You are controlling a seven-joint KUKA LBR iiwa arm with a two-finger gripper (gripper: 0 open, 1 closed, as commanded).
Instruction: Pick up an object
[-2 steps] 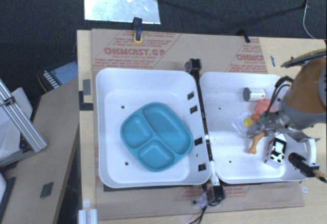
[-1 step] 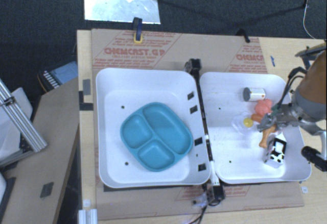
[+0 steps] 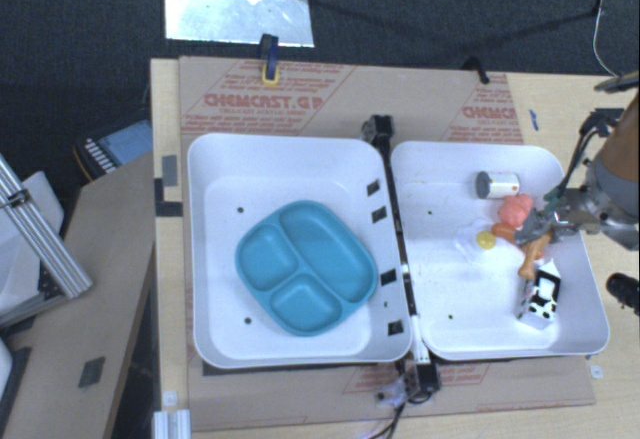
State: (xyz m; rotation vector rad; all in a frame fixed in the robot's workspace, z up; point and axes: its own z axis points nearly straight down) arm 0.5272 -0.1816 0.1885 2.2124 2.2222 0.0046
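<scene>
The robot's gripper reaches into the right bin among small toys: a pink piece, an orange piece and a yellow one. Whether it grasps anything cannot be told. Cardboard beneath the bins reads "CHEMCAST GP." A blue divided plate lies in the left bin.

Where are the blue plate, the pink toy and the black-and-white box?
blue plate [image 3: 305, 267], camera view, on the ridge between its compartments.
pink toy [image 3: 514, 210], camera view, middle of its body.
black-and-white box [image 3: 542, 299], camera view, its top face.
</scene>
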